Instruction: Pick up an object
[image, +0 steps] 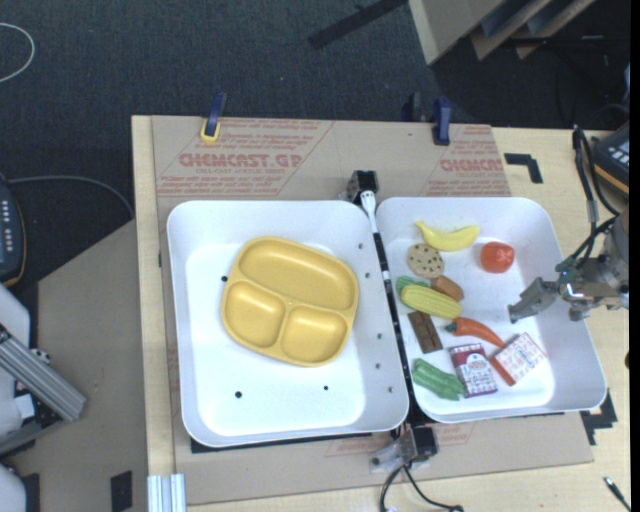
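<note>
The right bin (570, 380) holds several toy foods: a yellow banana (447, 236), a cookie (425, 262), a red tomato (497, 257), a corn cob (430, 300), an orange carrot (478, 330), a brown chocolate bar (424, 331), a green pepper (437, 379) and two small red-and-white packets (473, 369) (520, 356). My gripper (552, 305) hovers over the bin's right side, below the tomato and above the right-hand packet. It is open, with nothing between its fingers.
The left bin (200, 380) holds a yellow divided plate (289, 300). A black rail (385, 290) runs between the bins. Clamps (210, 125) (441, 120) sit at the bench's far edge. Cables hang at the right edge (590, 200).
</note>
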